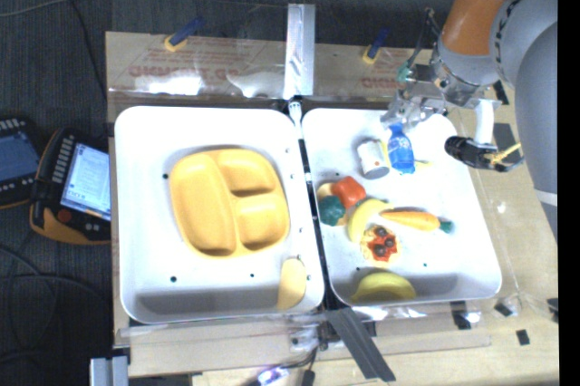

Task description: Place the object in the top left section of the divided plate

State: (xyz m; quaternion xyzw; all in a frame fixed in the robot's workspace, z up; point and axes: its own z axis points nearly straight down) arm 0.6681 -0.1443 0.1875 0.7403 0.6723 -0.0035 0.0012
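One gripper (410, 110) hangs over the far edge of the right bin (471, 221), low above a small blue bottle (400, 149), and its metal fingers sit just above the bottle's top. Whether they are apart or closed on the cap cannot be told from this angle, so no hold on the bottle can be claimed. The grey arm (507, 22) with its orange band reaches in from the right, placed as if for a pick from straight above, which suits an upright bottle standing near the bin wall.

Just beside the bottle, on its left, lies one small white cup (372, 156) tipped on its side. Nearer the middle of the same bin sits a cluster of toy food: one red-orange piece (348, 190) touching one green piece (332, 210), one banana (362, 214), one carrot (413, 218), one pizza slice (381, 242), and one yellow-green piece (384, 286) at the near wall.

Across the divider, the left bin (145, 284) holds one yellow divided plate (227, 198) with three sections; its top left section is the target and lies well apart from the gripper. One pale yellow piece (292, 282) rests in that bin's near right corner. Both bins sit side by side on the desk (136, 49).
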